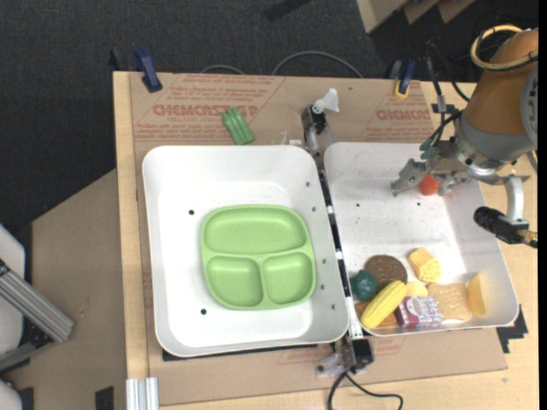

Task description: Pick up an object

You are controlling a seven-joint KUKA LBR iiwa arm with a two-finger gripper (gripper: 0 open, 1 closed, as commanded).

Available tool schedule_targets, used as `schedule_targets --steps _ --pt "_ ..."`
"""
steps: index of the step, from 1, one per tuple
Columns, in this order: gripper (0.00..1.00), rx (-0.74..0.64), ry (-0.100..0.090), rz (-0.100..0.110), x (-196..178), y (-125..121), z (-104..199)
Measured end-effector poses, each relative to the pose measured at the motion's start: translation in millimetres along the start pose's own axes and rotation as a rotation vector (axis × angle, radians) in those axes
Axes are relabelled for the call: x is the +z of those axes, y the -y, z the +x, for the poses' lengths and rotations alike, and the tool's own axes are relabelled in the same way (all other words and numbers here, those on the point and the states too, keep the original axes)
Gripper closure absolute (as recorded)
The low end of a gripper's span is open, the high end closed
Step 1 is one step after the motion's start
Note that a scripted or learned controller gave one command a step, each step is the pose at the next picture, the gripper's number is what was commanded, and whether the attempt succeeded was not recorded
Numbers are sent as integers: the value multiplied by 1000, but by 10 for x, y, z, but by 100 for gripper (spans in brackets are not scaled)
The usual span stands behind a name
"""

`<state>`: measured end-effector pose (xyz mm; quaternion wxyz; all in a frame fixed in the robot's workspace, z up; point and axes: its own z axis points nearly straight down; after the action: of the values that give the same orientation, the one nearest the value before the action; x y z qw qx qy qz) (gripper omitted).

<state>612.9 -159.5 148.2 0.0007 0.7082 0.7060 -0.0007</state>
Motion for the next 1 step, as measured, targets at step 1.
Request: schedule_targets --steps 1 --pt "0 -1 2 -5 28 -337 -506"
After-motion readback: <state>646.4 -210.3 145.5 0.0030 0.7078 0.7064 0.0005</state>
